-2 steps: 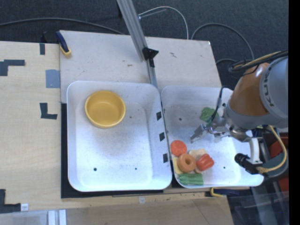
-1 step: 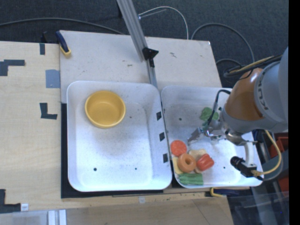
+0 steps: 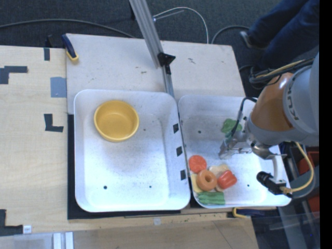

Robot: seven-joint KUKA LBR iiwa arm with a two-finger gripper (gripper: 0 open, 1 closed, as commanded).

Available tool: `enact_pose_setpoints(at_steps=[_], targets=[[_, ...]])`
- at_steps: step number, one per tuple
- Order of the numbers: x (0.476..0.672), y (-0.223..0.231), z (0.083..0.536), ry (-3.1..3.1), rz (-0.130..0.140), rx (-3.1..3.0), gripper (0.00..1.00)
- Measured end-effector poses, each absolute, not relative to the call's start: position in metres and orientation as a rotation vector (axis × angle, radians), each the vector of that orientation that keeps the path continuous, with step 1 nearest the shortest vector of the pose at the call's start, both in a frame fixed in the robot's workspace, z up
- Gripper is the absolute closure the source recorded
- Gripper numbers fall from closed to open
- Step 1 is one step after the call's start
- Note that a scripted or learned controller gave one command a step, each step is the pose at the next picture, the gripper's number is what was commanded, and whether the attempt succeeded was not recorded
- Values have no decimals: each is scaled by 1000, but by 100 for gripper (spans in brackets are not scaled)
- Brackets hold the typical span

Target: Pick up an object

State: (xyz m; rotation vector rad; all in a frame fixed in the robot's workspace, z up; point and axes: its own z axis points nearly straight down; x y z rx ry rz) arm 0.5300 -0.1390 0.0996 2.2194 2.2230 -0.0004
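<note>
Dark carpet with loose cables surrounds a pale table (image 3: pixel 104 61) that carries two shallow white bins side by side. From the overhead camera, the left bin (image 3: pixel 88 154) holds a yellow bowl (image 3: pixel 116 120) near its upper left corner. The right bin (image 3: pixel 205 115) holds a cluster of small toys at its lower left: a red round piece (image 3: pixel 197 163), an orange ring (image 3: pixel 207 180), a red pepper-like piece (image 3: pixel 226 179) and a green piece (image 3: pixel 211 197) at the bin's near edge. A green leafy object (image 3: pixel 229 125) lies apart, just beside the arm's wrist.

The gripper (image 3: pixel 226 150) sits low in the right bin, between the leafy object and the cluster; whether it is open or closed I cannot tell, and nothing is visibly between its tips.

The risk, as I judge it: the gripper stands on bare bin floor beside the toys, so closing there would catch nothing. Because the cluster is tightly packed, a descent into it could shove pieces aside or pinch two at once.
</note>
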Motion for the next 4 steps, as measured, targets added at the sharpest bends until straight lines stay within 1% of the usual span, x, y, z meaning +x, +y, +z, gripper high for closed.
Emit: enact_pose_setpoints(at_steps=[1, 2, 3, 4], targets=[[532, -133, 161, 2222, 4, 2216, 100], [526, -138, 207, 2221, 2, 2218, 100], [525, -141, 250, 2220, 3, 2217, 100], [535, -87, 237, 2231, -1, 2216, 100]])
